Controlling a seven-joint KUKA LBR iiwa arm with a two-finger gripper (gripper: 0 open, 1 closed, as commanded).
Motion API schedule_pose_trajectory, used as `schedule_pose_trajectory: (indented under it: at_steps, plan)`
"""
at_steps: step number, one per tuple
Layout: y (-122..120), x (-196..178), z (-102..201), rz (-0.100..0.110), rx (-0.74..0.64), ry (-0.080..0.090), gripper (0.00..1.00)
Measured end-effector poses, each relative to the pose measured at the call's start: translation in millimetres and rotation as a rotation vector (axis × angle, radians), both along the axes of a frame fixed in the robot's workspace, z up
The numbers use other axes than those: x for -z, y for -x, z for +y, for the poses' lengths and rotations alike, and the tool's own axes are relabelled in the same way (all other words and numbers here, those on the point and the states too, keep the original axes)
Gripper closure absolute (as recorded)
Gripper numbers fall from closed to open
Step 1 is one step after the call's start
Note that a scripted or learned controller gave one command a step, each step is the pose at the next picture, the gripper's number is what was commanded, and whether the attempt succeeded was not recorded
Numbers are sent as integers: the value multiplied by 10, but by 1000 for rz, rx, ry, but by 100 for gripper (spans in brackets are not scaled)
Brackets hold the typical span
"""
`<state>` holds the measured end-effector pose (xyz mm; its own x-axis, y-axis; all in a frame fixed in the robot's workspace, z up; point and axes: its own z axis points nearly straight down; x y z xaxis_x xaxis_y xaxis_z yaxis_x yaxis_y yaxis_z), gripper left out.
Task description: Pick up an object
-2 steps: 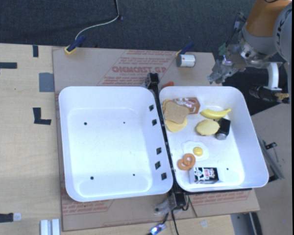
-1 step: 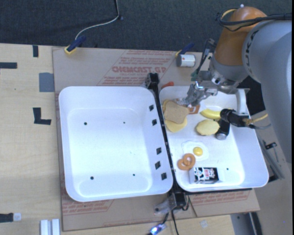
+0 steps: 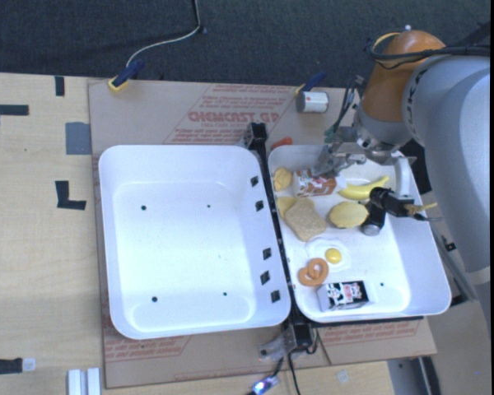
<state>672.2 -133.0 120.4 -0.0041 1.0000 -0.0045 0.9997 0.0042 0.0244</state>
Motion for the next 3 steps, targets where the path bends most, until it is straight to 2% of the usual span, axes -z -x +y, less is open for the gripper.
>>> schedule_pose_trajectory:
  at_steps: [2, 3]
  plan:
    - [-11, 102, -25, 1, 1, -1, 100]
    - [-8, 115, -29, 3, 1, 0, 0]
